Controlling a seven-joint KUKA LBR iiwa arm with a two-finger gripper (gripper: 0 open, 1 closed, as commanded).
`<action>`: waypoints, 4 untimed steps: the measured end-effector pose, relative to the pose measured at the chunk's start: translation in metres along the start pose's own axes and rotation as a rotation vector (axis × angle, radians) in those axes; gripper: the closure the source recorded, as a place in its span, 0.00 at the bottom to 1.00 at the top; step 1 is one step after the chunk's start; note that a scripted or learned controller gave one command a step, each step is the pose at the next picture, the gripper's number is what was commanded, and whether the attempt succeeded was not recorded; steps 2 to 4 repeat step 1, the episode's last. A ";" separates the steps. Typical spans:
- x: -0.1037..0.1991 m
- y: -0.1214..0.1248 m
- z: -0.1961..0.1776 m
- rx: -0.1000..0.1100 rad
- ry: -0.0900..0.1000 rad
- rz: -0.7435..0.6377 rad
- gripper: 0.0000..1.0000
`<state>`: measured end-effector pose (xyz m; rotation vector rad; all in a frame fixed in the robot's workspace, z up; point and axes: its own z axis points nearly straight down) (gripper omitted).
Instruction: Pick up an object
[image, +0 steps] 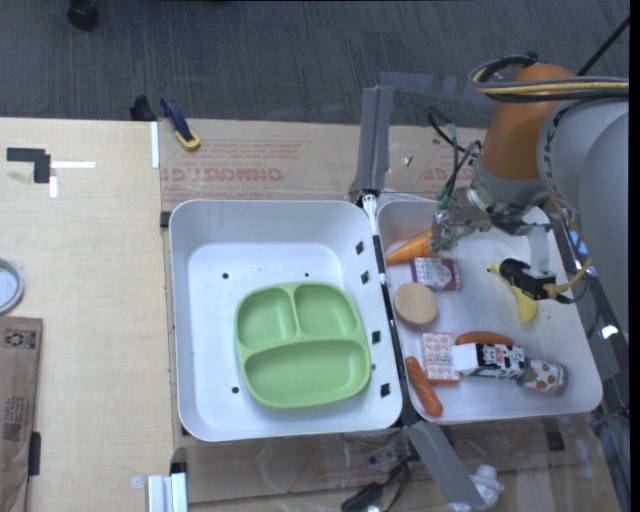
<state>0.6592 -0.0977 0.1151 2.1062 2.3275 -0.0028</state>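
My gripper (443, 228) hangs at the 11 o'clock corner of the right bin (590, 385), right over the thick end of the carrot (408, 248); whether it grips I cannot tell. The carrot's long axis runs roughly 8-to-2 o'clock, its narrow tip pointing toward 8, at the left bin (190, 300).

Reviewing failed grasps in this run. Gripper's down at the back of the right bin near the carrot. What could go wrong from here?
1. The gripper sits by the carrot, which lies against the bin wall at the back corner; the fingers may hit the wall or nudge the carrot rather than straddle it.
2. The carrot tapers, so a pinch near its tip could slip.
3. The small red-and-white packet lies close below; a low pass might drag it along.
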 end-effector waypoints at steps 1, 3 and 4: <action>0.000 0.000 0.000 0.000 0.000 0.000 0.00; 0.000 0.000 0.000 0.000 0.000 0.000 0.00; 0.000 0.000 0.000 0.000 0.000 0.000 0.00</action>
